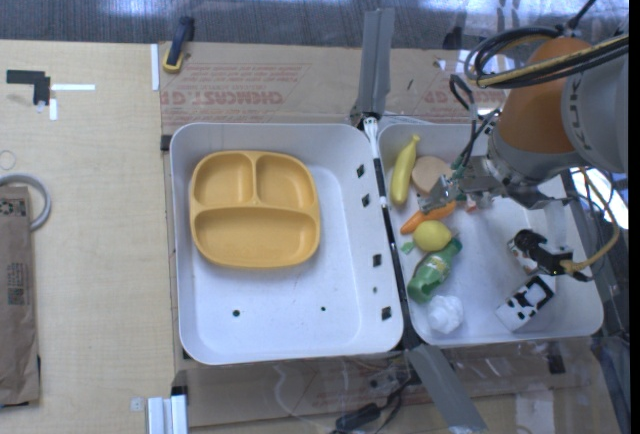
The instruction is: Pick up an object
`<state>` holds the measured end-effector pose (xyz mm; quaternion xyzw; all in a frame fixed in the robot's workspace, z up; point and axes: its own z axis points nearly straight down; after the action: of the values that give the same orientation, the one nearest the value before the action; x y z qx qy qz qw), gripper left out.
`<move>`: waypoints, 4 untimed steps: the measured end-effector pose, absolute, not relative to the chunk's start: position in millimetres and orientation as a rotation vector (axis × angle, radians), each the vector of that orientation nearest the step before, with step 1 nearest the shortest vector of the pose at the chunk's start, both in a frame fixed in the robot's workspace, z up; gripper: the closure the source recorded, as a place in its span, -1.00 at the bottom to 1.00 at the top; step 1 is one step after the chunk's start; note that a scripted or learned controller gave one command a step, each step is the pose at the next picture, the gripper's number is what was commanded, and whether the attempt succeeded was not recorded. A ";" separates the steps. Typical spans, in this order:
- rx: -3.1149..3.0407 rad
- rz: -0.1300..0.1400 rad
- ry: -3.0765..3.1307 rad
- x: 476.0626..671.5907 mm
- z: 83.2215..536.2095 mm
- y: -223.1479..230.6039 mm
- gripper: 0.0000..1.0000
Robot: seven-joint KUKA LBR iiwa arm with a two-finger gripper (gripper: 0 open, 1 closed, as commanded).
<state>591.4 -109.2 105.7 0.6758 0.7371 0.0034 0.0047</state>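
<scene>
The small orange carrot (428, 214) lies in the right-hand shallow white bin (492, 267), near its left wall, and the end effector (452, 194) sits low over the carrot's upper-right end — close enough that touch or gap cannot be told. The slant of the view hides its tips, so I cannot tell whether it is spread or pressed together, and nothing shows clamped in it.

Just below the carrot rests a yellow lemon (432, 236), then a green plastic bottle (432, 274) and a crumpled white wad (445, 314). Above it lie a yellow banana (403, 170) and a tan round slice (432, 172). A black-and-white patched block (525, 302) sits well apart, toward the bin's lower right corner.

The left-hand white bin (290, 317) holds a yellow three-part plastic plate (255, 209). Both bins stand on the pale wooden table (85, 172).
</scene>
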 end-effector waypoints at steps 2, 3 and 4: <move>1.665 0.009 2.643 575.8 100.1 -98.8 -1.00; 1.579 0.009 2.694 521.0 99.4 -105.6 -1.00; 1.327 0.014 2.813 503.4 101.0 -141.5 -1.00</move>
<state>503.4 -141.5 101.0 0.4268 0.9042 0.0044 0.0157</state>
